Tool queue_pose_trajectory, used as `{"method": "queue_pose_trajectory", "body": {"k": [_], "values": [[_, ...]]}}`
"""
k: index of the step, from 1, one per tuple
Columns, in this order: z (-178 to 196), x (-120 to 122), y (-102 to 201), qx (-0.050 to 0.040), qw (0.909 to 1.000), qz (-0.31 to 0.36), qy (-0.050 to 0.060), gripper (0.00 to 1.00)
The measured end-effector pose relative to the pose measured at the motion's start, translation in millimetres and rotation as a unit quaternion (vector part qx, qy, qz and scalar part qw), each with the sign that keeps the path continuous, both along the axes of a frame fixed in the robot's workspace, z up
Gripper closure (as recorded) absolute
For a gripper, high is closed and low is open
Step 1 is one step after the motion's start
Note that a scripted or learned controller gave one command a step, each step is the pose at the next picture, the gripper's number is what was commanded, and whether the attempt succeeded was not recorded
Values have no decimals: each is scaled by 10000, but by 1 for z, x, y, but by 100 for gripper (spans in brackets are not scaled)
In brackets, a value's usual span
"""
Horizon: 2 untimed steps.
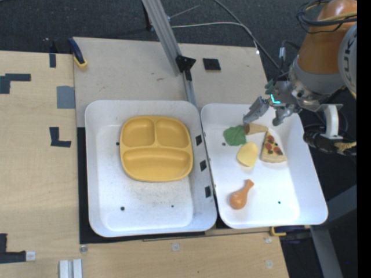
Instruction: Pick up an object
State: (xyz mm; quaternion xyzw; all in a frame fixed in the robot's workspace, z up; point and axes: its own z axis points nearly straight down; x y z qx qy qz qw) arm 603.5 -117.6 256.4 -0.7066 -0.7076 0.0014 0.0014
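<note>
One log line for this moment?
gripper: open | over right bin far end, by green toy | holding: nothing

You see a yellow divided plate [156, 148] in the left bin [98, 172], well apart from the gripper [266, 115].

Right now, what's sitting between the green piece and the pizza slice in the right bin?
In the camera view, a pale yellow piece lies between the green piece and the pizza slice, slightly below both.
</note>
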Motion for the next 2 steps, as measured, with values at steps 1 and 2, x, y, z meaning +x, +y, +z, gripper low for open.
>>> {"method": "queue_pose_trajectory", "body": {"k": [1,2], "values": [[1,1,0,-1,10000,2,-12,0],[-49,-5,-8,-4,10000,-4,8,0]]}}
